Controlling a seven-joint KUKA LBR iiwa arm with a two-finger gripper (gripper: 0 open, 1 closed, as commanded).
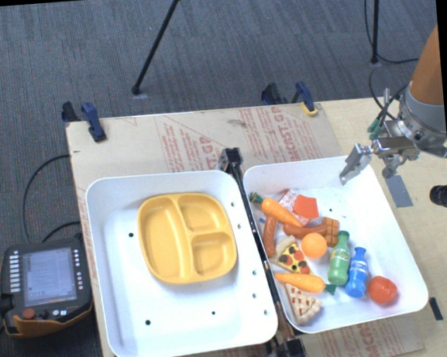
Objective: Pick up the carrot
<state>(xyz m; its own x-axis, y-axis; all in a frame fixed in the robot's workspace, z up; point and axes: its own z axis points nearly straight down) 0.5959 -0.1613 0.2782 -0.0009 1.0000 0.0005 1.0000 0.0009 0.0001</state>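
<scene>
Carrot lies well left of and below the wide-spread, empty end effector.

I see the gripper above the right bin's far edge, fingers spread, nothing between them. A carrot lies near that bin's left wall, among toy food. The left bin bears a yellow tray.

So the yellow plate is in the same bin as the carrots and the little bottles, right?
Not quite. The camera view shows the yellow plate alone in the left bin. The carrots and the little bottles lie in the right bin, with the other toy food.
</scene>
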